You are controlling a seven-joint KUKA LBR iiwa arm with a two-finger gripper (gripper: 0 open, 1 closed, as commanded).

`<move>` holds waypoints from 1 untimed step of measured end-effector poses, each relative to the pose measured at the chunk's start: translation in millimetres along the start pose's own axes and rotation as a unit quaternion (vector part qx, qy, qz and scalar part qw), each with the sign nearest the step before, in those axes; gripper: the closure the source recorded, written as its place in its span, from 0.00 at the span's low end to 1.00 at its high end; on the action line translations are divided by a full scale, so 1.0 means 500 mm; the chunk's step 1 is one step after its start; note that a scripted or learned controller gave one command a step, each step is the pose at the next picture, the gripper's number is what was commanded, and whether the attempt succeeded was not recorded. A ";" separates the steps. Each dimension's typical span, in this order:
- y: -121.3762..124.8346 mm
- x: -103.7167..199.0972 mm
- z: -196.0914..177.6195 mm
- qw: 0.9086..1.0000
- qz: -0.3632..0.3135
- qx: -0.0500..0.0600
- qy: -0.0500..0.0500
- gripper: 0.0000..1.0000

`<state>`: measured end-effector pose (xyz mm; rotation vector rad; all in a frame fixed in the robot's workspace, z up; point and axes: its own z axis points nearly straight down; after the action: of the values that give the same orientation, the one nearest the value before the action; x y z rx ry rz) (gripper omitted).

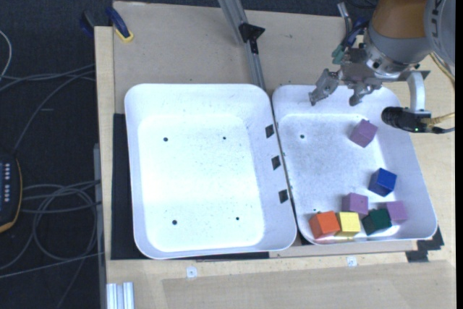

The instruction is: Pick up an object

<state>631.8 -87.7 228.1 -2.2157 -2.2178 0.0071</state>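
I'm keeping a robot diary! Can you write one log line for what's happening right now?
end effector: open, above right white bin's far edge | holding: nothing | nearest: purple cube | step: pick not yet done

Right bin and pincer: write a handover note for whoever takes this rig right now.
Pincer: open, holding nothing, hanging over the far edge of the right bin.
Blocks, all in the right bin: a purple block lies alone nearest the pincer; a blue block sits nearer the front; along the front wall sit an orange block, yellow block, green block and two more purple blocks.
Done: nothing picked yet.
Left: descend on one block, close and lift. The lone purple one looks easiest.
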 end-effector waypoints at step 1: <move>0.001 0.001 0.128 1.000 0.000 0.000 0.000 0.00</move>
<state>631.8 -87.1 164.1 -2.2164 -2.2166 0.0083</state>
